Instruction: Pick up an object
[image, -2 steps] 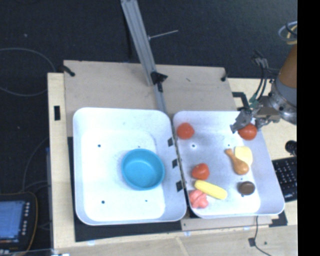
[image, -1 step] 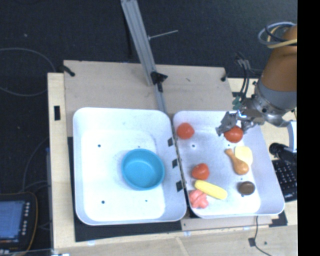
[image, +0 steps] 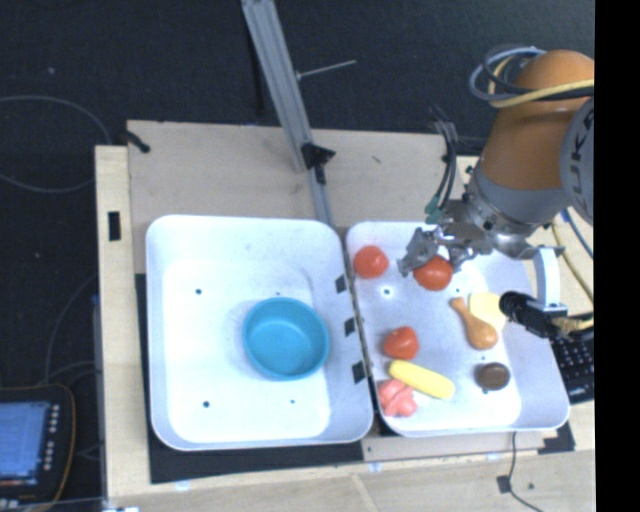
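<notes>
My gripper hangs over the back of the right bin. A small red ball sits between its fingertips, with the grey fingers pressed against its sides. A second red ball lies to the left near the bin's back left corner. A third red piece rests in the middle. A yellow banana-like piece, a pink piece and a brown round piece lie along the front.
An orange club-shaped toy and a pale yellow block lie right of the gripper. A blue bowl sits in the left bin. A grey metal pole slants up behind the bins.
</notes>
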